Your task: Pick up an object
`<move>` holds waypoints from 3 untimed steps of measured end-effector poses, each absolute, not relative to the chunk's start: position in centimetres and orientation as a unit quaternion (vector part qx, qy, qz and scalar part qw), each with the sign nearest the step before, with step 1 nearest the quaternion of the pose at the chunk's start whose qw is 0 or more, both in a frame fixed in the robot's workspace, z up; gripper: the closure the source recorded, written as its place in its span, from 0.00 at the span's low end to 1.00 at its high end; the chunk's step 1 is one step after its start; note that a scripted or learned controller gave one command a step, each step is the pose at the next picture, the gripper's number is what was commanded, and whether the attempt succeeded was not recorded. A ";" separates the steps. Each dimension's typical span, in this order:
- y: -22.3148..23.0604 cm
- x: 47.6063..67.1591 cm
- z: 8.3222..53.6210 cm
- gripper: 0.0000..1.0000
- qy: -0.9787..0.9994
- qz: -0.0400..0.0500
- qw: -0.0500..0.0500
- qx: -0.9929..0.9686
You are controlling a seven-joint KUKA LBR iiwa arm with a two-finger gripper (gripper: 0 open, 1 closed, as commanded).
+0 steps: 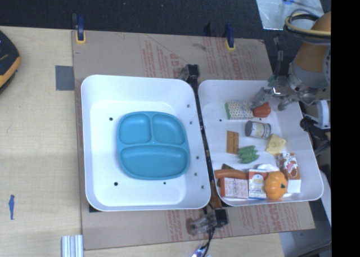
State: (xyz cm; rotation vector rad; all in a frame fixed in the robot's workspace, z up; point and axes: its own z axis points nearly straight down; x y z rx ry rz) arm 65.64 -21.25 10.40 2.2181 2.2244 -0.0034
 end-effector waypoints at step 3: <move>-17.4 65.2 9.3 0.00 0.706 -0.010 -0.021 0.708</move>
